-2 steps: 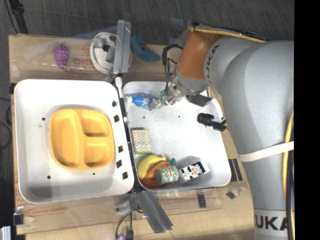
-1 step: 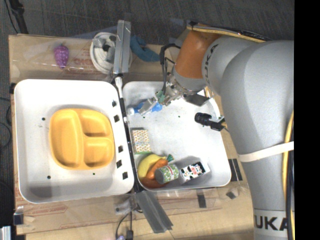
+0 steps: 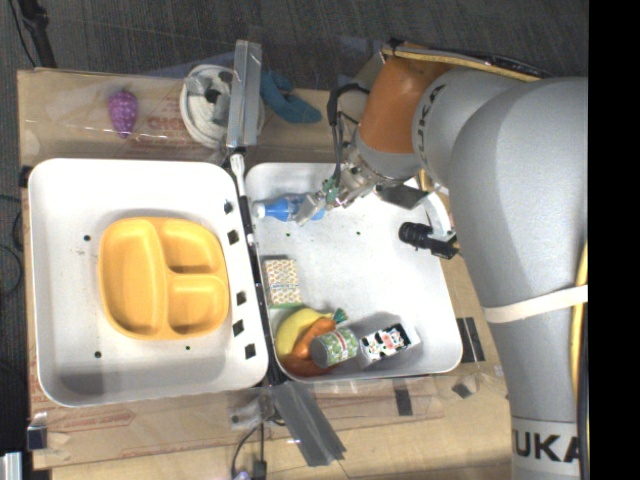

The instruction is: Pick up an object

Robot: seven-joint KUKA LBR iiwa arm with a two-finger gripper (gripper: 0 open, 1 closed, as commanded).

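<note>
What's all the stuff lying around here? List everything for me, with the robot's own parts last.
Bins: two, white, side by side on the bench.
Sectioned plate: one, yellow, in the left bin.
Small bottle: one, blue, top of the right bin by the pincer.
Patterned card: one, multicoloured, right bin's left side.
Toy food pile: yellow, orange, green, bottom of the right bin.
Small carton: one, white and black, beside the pile.
Purple object: one, behind the left bin.
Arm: one, grey, orange band.
Pincer: one, over the right bin.
</note>
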